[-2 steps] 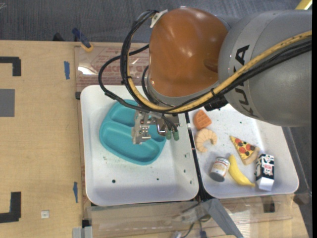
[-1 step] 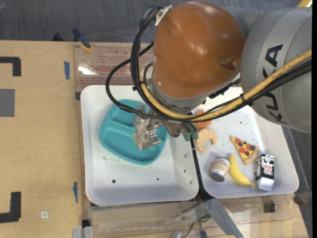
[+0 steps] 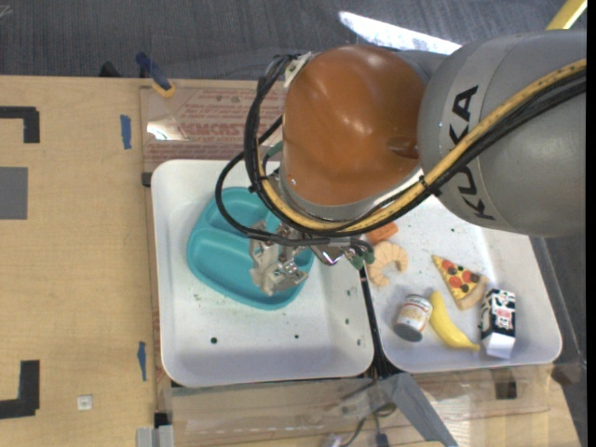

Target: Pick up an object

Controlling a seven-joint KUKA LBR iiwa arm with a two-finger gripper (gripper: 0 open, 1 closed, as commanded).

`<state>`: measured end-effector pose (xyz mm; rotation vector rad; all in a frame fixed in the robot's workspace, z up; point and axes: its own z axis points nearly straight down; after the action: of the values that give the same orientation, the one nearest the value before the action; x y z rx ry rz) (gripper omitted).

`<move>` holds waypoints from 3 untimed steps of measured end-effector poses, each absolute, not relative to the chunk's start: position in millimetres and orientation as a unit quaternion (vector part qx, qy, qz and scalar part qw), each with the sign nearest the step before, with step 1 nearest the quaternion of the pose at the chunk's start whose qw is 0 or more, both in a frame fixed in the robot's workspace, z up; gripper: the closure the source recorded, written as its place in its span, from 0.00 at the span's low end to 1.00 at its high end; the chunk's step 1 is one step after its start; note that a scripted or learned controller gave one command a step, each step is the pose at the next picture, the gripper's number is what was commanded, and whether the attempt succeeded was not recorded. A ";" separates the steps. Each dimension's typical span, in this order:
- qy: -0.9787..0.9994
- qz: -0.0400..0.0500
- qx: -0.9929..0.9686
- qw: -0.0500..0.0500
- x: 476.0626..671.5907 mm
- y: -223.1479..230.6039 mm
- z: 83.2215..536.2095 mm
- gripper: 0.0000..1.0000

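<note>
Your likeliest target is the teal tray (image 3: 223,245), a shallow compartmented dish lying in the left bin (image 3: 186,324), toward that bin's upper middle. It sits tilted across the floor rather than square to the walls, which I judge leaves its near right rim as the easiest lip to pinch. The gripper (image 3: 273,270) is down over exactly that corner, its metal tip right at the tray's lower right edge. Whether it has closed on the rim or merely sits above it, you cannot tell from here; the wrist hides too much.

The arm reaches in from the right and points almost straight down, so the orange band (image 3: 349,128) and the black cables (image 3: 251,170) looping round it cover the top of both bins. That steep pose suits a top-down pinch, but it blocks your sight of the contact.

The right bin (image 3: 535,333) holds the other candidates, all well apart from the gripper: a croissant (image 3: 386,261) near the dividing wall, a pizza slice (image 3: 458,279), a small jar (image 3: 413,316) with a banana (image 3: 449,324) just beside it, and a black and white carton (image 3: 498,322) at the far right. Should the tray slip, I'd judge the croissant the nearest fallback.
</note>
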<state>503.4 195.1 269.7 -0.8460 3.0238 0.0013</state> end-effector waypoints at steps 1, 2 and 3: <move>0.922 0.001 -0.387 0.005 511.7 226.0 279.7 1.00; 0.796 0.000 -0.606 0.002 490.7 203.8 263.7 1.00; 0.642 0.001 -0.767 0.003 496.9 212.1 249.3 1.00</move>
<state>496.9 212.1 249.3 -2.4038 2.0123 0.0020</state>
